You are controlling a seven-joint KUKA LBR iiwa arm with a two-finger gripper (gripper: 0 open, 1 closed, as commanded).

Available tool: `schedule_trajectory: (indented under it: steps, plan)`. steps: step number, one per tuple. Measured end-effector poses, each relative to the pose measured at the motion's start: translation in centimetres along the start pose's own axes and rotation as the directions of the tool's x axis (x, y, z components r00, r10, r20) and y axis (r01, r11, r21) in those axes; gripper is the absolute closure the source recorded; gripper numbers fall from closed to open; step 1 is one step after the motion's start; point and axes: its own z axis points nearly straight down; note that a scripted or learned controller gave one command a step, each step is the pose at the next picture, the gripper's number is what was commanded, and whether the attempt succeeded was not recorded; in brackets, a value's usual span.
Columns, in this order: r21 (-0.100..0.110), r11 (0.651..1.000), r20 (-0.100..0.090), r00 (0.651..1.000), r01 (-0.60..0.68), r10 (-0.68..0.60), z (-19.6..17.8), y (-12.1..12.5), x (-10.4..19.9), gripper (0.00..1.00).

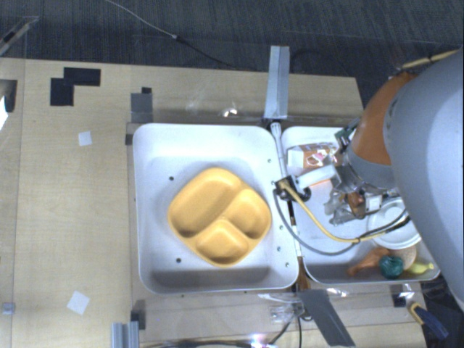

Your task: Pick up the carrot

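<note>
The carrot (365, 262), a short orange piece, lies near the front edge of the right bin (319, 263), next to a teal round thing (391, 267). My gripper (348, 204) hangs over the middle of the right bin, behind the carrot and apart from it. The arm's grey body and orange band cover much of the bin's right side.
The left bin (152, 194) holds a yellow three-part plate (219, 214). In the right bin, a brown and white packet (313, 156) lies at the back, a white dish (391, 227) sits partly under the arm, and a yellow thing (421, 269) lies at the front right corner.
</note>
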Motion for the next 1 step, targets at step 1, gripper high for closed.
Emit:
schedule_trajectory:
  steps: [1]
  plan:
    - [-0.001, 0.999, 0.006, 0.999, 0.043, -0.043, 8.14, 7.57, -5.35, 0.00]
